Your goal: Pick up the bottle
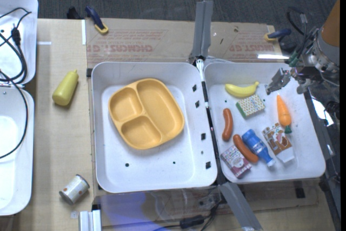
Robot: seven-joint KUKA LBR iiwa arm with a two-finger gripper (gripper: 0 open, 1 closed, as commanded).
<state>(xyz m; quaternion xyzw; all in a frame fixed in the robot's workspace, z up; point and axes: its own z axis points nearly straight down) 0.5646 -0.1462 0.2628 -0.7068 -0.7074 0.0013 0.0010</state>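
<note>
Bottle [258, 147]: blue, lying flat in the right bin [316, 167], well below and a bit left of the gripper [279, 80]. A sausage [245, 149] lies against its left side, a small carton [234, 161] just beyond that, and a printed pouch [279, 142] lies just to its right.

Gripper sits over the upper right part of that bin, reaching in from the right edge. Fingers point left and down; too small and cluttered to tell whether they're apart or together. Nothing visible between them, nothing visibly touched.

Closest items to the gripper: banana [241, 88] just left of it, a green speckled block [251, 106] below-left, carrot [284, 111] directly below. A second sausage [227, 123] lies further down-left, standing roughly vertical in view.

Far left of the gripper, the other bin [105, 170] holds a yellow divided plate [145, 113]. Beyond that bin, on the bench [59, 149]: a yellow squeeze bottle [65, 88] and a small can [74, 188] on its side.
</note>
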